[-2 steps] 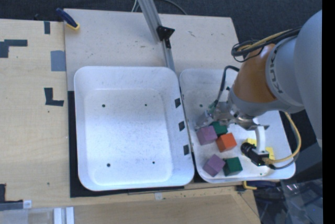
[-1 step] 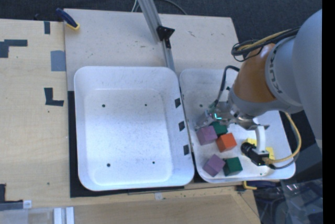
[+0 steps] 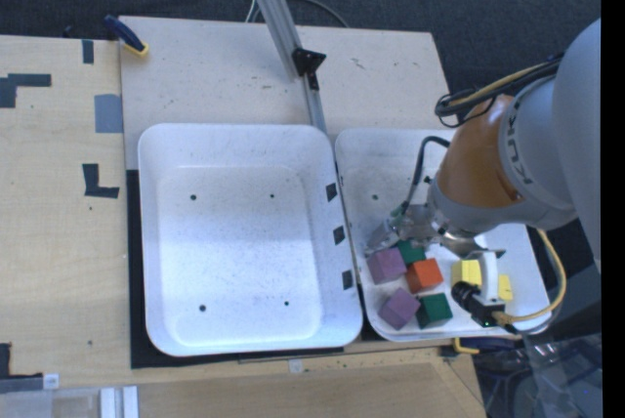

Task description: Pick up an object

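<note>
Several small blocks lie in the right bin [image 3: 376,162], near its front. A purple block [image 3: 386,265] sits beside an orange block [image 3: 425,276]. A second purple block [image 3: 398,308] and a green block [image 3: 435,310] lie closer to the front rim. A yellow piece [image 3: 485,272] rests to the right, partly under the arm. A bit of another green block [image 3: 411,253] peeks out below the gripper. My gripper [image 3: 395,230] is low inside this bin, just behind the purple and orange blocks. I see nothing held in it.
The left bin [image 3: 156,211] stands beside the right one, sharing a middle rim. A slanted metal rail [image 3: 278,11] crosses the bench behind the bins. The grey arm with its orange band [image 3: 474,167] covers the right bin's right side. Cables loop near the front right corner.
</note>
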Motion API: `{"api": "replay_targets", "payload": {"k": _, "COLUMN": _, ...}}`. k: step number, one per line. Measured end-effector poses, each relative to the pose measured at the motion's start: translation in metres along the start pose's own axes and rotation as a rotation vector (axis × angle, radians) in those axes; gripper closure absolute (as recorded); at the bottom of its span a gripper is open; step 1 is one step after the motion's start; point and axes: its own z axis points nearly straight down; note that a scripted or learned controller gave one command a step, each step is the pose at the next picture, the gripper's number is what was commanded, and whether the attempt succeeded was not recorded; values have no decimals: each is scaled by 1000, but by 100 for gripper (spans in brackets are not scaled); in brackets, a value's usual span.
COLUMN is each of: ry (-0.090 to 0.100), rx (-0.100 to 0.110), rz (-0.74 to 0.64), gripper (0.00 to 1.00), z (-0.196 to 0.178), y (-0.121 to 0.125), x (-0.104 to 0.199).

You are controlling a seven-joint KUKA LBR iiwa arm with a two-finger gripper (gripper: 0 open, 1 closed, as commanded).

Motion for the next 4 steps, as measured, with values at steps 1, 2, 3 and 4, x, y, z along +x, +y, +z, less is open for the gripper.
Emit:
{"api": "replay_targets", "payload": {"k": 1, "ry": 0, "rx": 3, "rz": 2, "gripper": 0, "z": 1, "y": -15, "x": -27}}
{"api": "replay_targets", "payload": {"k": 2, "ry": 1, "rx": -12, "rz": 1, "gripper": 0, "z": -2, "y": -36, "x": -12}}
{"api": "replay_targets", "payload": {"k": 3, "ry": 2, "rx": -10, "rz": 0, "gripper": 100, "z": -12, "y": -36, "x": -11}}
{"api": "replay_targets", "payload": {"k": 4, "ry": 2, "rx": -5, "rz": -5, "gripper": 100, "z": -103, "y": -38, "x": 25}}
